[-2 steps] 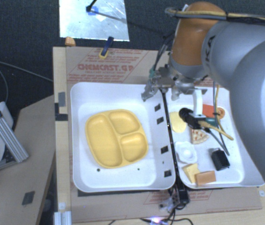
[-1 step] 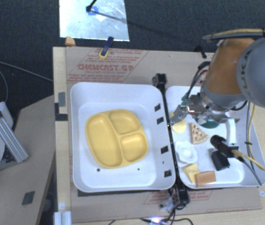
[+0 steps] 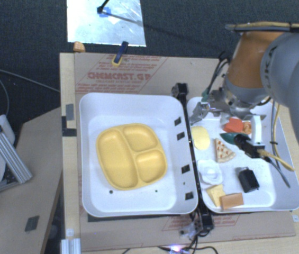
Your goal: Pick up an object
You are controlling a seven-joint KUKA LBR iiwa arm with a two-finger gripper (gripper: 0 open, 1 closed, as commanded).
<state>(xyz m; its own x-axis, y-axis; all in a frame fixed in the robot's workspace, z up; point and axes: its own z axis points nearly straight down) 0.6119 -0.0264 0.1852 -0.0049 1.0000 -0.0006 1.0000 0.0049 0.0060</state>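
Currently: gripper (image 3: 204,110) low over the far-left corner of the right bin (image 3: 276,190), close to the wall dividing the bins; open or closed state not determinable from this angle, no held object visible. Nearest candidate: yellow oval piece (image 3: 200,138), just on the near side of the gripper and beside the pizza slice (image 3: 224,151). Expect a probable miss if descending in place, onto bare bin floor or the rim. Beware of contact with the dividing wall. Note crowding further right: orange piece (image 3: 235,125) close against a dark green piece (image 3: 242,140), with risk of nudging one while closing on the other. Treat the flat oval and slice as hard to pinch and prone to slipping. Disregard the yellow divided tray (image 3: 132,155) in the left bin (image 3: 93,194).
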